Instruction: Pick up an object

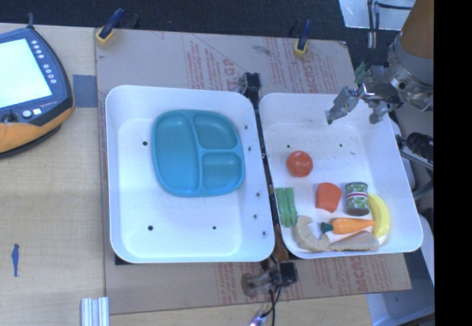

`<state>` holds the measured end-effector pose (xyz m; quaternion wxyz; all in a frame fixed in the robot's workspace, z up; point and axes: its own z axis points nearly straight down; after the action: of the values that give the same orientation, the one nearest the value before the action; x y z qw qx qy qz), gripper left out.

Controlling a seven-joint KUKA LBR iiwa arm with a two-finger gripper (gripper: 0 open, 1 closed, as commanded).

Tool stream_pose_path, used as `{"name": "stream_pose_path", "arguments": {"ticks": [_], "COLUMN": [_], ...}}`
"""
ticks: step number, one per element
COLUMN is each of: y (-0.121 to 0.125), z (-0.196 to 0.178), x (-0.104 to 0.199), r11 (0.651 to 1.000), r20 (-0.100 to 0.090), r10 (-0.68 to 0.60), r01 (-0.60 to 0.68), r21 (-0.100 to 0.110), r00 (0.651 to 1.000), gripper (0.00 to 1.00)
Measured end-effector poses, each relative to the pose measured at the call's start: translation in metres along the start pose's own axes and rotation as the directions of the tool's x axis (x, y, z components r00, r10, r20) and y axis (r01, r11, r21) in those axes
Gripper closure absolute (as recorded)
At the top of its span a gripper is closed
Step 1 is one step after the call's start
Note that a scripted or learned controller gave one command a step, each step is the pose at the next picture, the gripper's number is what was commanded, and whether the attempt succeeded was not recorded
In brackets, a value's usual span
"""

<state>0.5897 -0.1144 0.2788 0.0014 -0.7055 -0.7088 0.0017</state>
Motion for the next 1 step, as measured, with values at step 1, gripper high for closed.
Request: {"name": "stream_pose_path", "arguments": {"ticks": [1], "y": [-0.0870], "z": [0.0926], "x": [0.0188], "r11": [1.000], "r20": [-0.001], "r10": [-0.001], "r01": [0.001], "r21": [0.003], "r00": [1.000], "gripper": [0.00]}}
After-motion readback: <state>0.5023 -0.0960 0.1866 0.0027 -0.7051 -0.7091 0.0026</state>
